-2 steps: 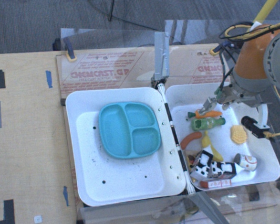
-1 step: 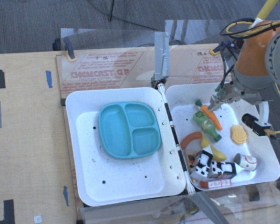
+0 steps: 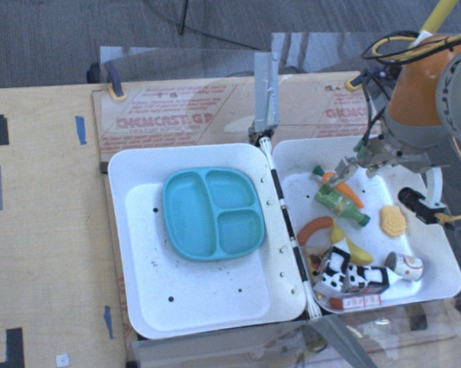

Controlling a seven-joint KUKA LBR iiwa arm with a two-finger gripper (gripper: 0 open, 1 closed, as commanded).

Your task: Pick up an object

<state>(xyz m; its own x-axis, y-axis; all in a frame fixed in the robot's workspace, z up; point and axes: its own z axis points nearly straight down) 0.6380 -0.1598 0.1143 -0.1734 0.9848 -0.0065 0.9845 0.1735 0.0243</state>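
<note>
1 camera, fixed above the bench [image 3: 37, 232], looking down at a slant. Both white bins sit within the field: the left bin [image 3: 142, 264] near centre, the right bin [image 3: 440, 259] toward the right side, its far corner close to the frame margin. The bench surface runs off the left and bottom edges. Grey floor fills a strip along the top, so the optical axis tilts away from the viewer toward that side. The arm [image 3: 424, 87] enters from the upper right and is cropped by the frame. Standoff is moderate: small items in the right bin are resolved, fine detail is not. There is no 2nd view, so no shared coverage to record
</note>
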